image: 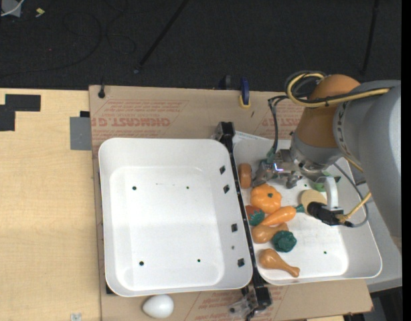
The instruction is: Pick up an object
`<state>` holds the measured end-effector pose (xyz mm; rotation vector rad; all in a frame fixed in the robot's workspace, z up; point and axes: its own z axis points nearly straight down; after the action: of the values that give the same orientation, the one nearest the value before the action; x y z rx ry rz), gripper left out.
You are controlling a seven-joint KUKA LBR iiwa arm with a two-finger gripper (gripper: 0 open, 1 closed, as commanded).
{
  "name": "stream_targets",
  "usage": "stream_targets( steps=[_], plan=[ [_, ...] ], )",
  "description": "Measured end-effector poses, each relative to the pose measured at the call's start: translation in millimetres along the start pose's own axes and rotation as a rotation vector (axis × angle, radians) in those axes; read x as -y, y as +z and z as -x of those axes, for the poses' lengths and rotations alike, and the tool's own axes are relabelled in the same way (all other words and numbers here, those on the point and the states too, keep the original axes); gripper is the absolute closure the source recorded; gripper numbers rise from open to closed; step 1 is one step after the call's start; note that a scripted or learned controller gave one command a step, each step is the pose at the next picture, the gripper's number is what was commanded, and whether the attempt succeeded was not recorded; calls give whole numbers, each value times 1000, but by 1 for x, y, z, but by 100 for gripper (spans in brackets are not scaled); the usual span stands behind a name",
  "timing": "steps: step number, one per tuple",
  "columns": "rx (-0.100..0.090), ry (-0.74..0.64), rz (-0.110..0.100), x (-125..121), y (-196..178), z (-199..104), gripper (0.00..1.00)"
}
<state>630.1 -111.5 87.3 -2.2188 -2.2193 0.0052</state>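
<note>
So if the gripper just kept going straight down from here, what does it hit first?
Probably the orange pumpkin, which lies just below the gripper in the right bin; depth is unclear from this slanted view.

Your arm [366, 122] comes in from three o'clock, its thick grey link filling the right edge. The orange band [326, 116] sits above the wrist, toward one o'clock from centre, ringed by looped yellow and black cables. Below the band the wrist tips down toward seven o'clock. Your gripper [278, 169] hangs low at the wrist's end, just right of centre. Its metal parts blur together, so you cannot read how the jaws stand.
</note>
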Motion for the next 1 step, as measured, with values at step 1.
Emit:
stream_targets(
  steps=[1],
  plan=[
    [21, 4, -5, -11, -2, -16, 0]
  ],
)
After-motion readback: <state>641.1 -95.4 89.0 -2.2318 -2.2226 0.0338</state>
